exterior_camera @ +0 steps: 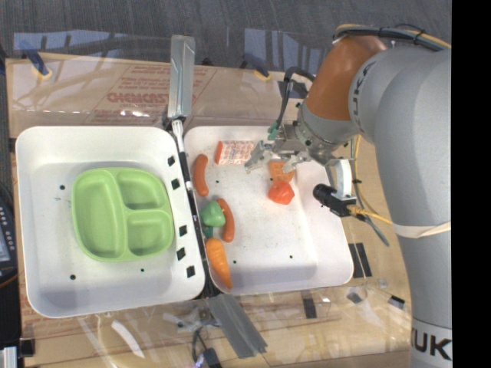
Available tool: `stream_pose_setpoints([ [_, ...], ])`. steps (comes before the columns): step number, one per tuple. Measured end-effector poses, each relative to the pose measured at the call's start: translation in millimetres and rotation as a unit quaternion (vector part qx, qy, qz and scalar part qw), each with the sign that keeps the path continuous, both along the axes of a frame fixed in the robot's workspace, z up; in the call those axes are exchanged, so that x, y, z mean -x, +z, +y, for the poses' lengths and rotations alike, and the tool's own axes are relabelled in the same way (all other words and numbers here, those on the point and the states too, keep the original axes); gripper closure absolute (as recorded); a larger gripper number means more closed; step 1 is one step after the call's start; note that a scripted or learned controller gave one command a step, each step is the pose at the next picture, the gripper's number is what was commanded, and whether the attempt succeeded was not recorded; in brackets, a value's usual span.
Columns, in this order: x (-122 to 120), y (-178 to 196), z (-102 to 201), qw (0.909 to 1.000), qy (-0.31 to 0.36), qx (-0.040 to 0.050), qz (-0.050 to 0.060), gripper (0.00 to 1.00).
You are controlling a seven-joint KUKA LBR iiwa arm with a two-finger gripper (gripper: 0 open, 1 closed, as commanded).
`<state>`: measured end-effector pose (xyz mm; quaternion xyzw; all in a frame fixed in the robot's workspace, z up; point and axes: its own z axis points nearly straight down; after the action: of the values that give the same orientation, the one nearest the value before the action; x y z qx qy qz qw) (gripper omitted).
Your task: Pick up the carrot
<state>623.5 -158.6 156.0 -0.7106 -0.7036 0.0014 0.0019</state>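
The carrot (218, 261), an orange tapered piece, lies against the left wall of the right bin (307, 259), near its front corner. My gripper (281, 162) hangs over the bin's back right part, well away from the carrot. Directly beneath the gripper is an orange and red toy food (281, 192), which touches or nearly touches it. Whether the gripper has hold of that piece is hidden by the wrist.
Along the right bin's left side lie a sausage (200, 173), a green piece (211, 215) and a red-orange piece (227, 219). An orange and white box (232, 152) sits at the back. The left bin (46, 267) holds a green divided tray (124, 213).
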Motion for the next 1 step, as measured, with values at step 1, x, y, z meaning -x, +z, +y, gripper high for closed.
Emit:
stream_pose_setpoints([
  [1, 81.3, -13.5, -32.3, 0.9957, -0.092, -0.0004, 0.002, 0.0],
])
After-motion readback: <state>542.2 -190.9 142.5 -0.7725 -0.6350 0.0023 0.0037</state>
